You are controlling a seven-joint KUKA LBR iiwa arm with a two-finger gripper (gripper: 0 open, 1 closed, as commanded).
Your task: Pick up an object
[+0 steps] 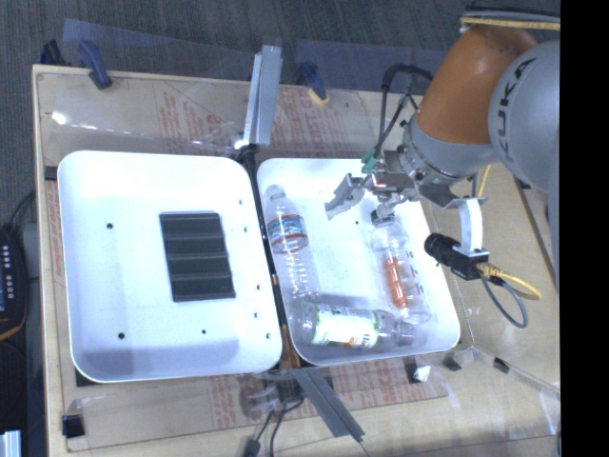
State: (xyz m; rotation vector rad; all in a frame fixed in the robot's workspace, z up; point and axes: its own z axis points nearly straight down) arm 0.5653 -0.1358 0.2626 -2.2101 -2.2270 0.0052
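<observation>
A pale wooden bench (pixel 143 112) sits on dark grey carpet, and on it lie 2 shallow white bins side by side. The left bin (pixel 105 198) carries just a black ribbed block (pixel 197 256), lying flat near its middle.

Over to the right bin (pixel 333 174), and here we have 3 clear plastic bottles. A water bottle with a blue-and-red label (pixel 289 243) lies along the bin's left wall, cap toward the far end. A bottle with a white-and-green label (pixel 350 326) lies across the near end, almost touching the foot of the first. And the bottle with orange contents (pixel 397 272) lies along the right side, its near end close to the green-labelled one.

The grey arm (pixel 514 93) with its orange band comes in from the right, wrist tipped down over the far part of the right bin. The gripper (pixel 363 196) hangs low there, fingers spread wide: 1 finger (pixel 341 199) juts out left over bare bin floor, the other (pixel 383 209) sits right at the top end of the orange bottle. Whether it touches the bottle, I cannot tell. Nothing sits between the fingers. All 3 bottles rest on the bin floor.

A black cable connector (pixel 455 254) with a yellow lead hangs by the bin's right rim.
</observation>
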